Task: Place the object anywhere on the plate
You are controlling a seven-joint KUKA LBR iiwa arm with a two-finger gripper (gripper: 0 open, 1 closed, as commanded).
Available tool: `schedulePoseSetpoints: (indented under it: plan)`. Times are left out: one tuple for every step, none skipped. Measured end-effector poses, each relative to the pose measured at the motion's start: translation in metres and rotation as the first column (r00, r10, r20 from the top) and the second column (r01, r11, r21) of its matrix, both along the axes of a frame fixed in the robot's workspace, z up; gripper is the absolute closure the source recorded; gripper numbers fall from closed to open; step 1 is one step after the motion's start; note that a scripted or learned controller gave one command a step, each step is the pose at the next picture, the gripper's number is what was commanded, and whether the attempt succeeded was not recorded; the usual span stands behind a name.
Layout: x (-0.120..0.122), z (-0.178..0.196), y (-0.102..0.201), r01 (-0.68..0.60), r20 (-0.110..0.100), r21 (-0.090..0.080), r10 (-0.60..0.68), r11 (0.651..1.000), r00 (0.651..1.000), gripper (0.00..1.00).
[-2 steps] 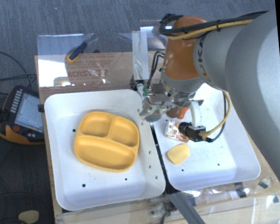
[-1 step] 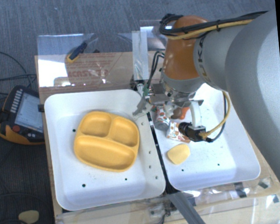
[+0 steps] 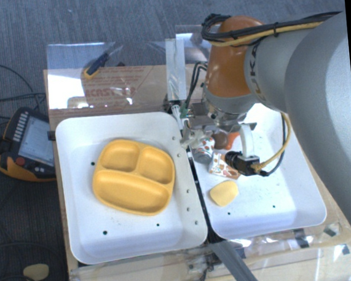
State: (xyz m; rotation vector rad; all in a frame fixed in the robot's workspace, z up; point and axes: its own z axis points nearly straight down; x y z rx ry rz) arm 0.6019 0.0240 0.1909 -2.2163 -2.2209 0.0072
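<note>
Pale yellow, wedge-shaped soft object (image 3: 223, 193) lying flat in right shallow white bin (image 3: 293, 209), near its left wall, long axis roughly left-right in camera view. Sits just below and slightly left of two-finger gripper (image 3: 216, 148), close but apart. Gripper opening: can't tell, wrist blocks it. Small printed packet (image 3: 218, 163) under wrist. Yellow three-compartment plate (image 3: 134, 175) in left white bin (image 3: 92, 237), well left of object, across dividing walls.
</note>
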Motion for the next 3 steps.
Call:
schedulePoseSetpoints:
  plan:
    - [-0.005,-0.001,0.055,-0.001,0.002,0.0,0.001,1.0,1.0,1.0]
    - [-0.039,-0.008,0.029,0.002,0.002,-0.002,-0.002,1.0,1.0,1.0]
    - [0.032,-0.009,0.045,0.0,0.002,-0.001,0.0,1.0,1.0,1.0]
